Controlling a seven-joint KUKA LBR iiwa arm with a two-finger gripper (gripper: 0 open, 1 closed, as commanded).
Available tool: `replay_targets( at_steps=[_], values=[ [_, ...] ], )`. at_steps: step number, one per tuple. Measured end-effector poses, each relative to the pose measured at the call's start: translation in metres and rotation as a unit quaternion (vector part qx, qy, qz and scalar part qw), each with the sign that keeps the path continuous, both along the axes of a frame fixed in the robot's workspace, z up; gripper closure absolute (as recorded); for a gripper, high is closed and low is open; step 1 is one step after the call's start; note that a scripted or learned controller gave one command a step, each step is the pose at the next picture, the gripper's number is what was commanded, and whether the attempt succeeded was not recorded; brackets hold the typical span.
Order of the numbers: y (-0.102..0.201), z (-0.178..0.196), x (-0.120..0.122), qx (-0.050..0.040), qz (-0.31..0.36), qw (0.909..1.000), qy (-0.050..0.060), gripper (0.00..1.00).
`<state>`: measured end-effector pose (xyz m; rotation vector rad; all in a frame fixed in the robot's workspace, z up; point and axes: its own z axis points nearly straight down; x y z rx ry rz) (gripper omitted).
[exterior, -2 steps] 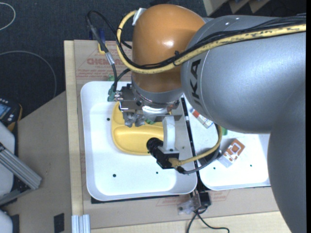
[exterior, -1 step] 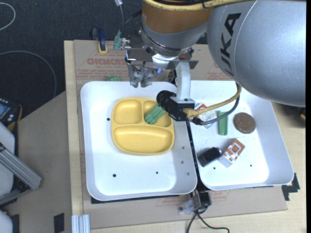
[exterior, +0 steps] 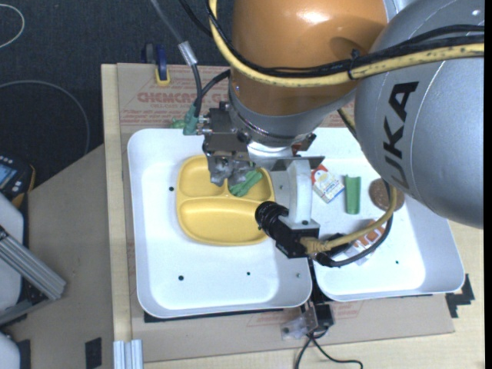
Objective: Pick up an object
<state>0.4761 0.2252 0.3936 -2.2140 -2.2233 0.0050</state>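
Reaching down over the left bin (exterior: 154,229), the gripper (exterior: 225,169) hangs above the upper half of a yellow divided tray (exterior: 219,221), its metal fingers (exterior: 218,172) close together with a narrow gap; nothing can be made out between them. A small green object (exterior: 247,181) lies just to the right of the fingertips, on the tray's upper right compartment, close to them, though whether it touches them cannot be told. The tray's dividing ridge runs just below the fingers, and its lower compartment lies open beneath that. To the left of the fingers the tray's rim curves near the bin's left wall, with a strip of bare white floor between. Below the tray the bin floor is open to its near rim.

Well to the right of the fingers, in the right bin (exterior: 415,279), lie a small printed packet (exterior: 328,184), a green bar (exterior: 352,194) and a brown disc (exterior: 382,194), side by side. The arm's orange band (exterior: 307,21) and grey casing (exterior: 430,106) cover much of that bin. Both bins sit on a brown board (exterior: 123,129), with dark carpet (exterior: 61,37) beyond it.
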Motion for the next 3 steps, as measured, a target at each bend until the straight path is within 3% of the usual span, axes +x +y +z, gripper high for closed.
replay_targets(
  at_steps=[1,2,3],
  values=[
    [-0.024,0.000,0.003,-0.0008,-0.003,1.0000,-0.001,1.00],
    [-0.009,-0.015,0.003,-0.0009,-0.001,1.0000,0.000,1.00],
    [-0.073,-0.023,0.003,-0.0014,-0.006,1.0000,-0.001,1.00]
  ],
)
